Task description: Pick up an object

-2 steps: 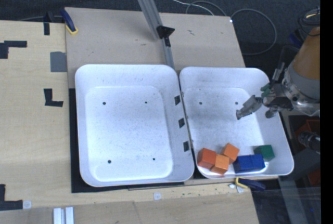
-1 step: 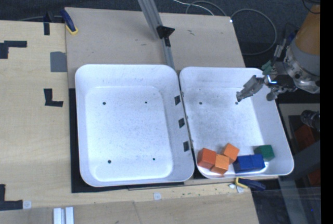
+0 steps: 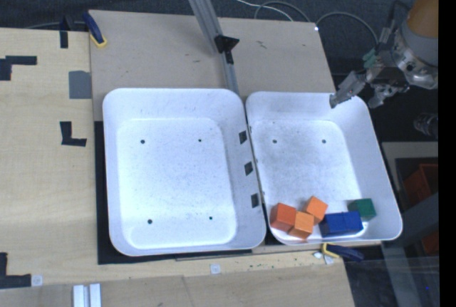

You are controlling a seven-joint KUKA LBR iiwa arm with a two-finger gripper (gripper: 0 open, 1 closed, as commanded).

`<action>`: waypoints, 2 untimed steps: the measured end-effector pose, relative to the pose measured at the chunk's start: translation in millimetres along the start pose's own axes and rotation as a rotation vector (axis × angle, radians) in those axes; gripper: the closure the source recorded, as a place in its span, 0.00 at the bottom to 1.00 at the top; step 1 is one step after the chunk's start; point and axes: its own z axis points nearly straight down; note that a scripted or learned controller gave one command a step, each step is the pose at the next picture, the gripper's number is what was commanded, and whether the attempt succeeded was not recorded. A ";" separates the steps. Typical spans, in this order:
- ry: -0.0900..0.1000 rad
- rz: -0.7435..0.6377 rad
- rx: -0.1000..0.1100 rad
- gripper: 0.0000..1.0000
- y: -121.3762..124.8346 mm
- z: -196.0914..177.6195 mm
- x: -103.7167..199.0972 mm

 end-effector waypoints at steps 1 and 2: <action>0.002 -0.002 -0.001 0.00 35.4 -16.9 8.8; 0.001 -0.002 -0.001 0.00 80.0 -33.9 2.5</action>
